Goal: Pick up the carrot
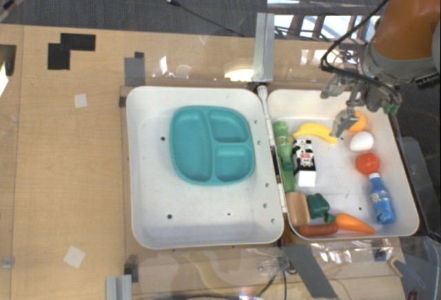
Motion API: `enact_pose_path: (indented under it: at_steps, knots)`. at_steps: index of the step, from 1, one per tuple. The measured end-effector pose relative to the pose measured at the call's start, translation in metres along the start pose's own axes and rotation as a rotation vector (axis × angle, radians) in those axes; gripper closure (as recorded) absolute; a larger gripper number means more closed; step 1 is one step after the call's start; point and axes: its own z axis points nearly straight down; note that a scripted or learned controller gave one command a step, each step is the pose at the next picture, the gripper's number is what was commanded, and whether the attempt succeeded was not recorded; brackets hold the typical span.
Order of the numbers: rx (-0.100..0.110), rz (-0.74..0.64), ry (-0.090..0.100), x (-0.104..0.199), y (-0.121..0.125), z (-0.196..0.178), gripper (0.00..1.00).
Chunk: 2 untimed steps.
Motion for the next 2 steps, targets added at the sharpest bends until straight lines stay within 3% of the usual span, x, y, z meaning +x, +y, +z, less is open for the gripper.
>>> enact_pose_path:
  at_steps: [1, 2]
  knots:
    - [0.007, 0.025, -0.033, 0.017, 0.018, 0.082, 0.00]
    - [0.002, 0.085, -0.015, 0.101, 0.042, 0.088, 0.00]
